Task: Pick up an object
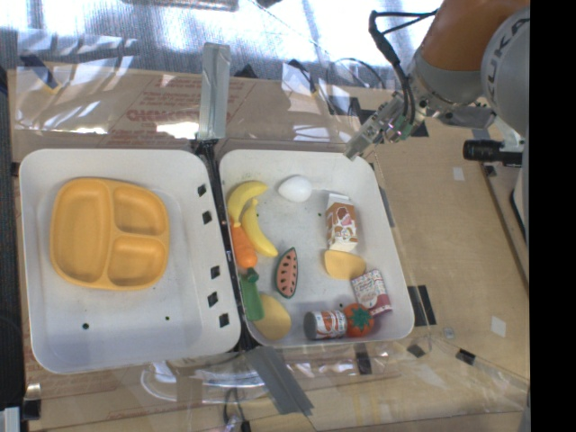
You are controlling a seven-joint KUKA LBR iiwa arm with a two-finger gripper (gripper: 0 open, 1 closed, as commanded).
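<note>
gripper (367, 139) above right bin (389, 241) rim, touching nothing

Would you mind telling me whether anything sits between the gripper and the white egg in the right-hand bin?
Nothing visible does. The gripper hangs above the right bin's far corner, and the white egg lies in the open near the far wall. The bananas are beside the egg, on the side away from the gripper.
</note>
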